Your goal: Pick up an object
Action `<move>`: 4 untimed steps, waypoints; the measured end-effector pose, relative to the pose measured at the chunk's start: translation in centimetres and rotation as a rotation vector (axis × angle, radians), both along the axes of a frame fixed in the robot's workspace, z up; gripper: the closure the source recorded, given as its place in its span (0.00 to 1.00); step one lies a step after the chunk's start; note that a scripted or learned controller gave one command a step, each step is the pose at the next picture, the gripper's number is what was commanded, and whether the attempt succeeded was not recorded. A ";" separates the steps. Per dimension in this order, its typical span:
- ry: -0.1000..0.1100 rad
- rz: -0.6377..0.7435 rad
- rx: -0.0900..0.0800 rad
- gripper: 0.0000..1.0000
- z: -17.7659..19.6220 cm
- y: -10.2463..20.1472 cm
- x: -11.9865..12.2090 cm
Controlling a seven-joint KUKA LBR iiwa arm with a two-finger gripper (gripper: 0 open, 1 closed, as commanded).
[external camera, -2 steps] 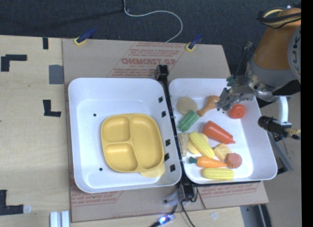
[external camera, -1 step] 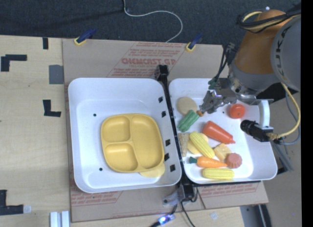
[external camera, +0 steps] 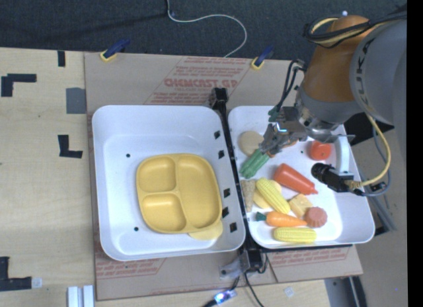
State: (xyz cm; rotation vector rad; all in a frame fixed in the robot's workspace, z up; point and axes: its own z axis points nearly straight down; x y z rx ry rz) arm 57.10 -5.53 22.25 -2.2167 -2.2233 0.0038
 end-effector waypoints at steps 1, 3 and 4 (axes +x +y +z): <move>-0.002 -0.002 0.000 1.00 0.0 0.2 0.8; -0.003 -0.001 0.000 1.00 1.1 -0.1 0.2; 0.000 -0.002 0.000 1.00 1.1 0.1 -0.7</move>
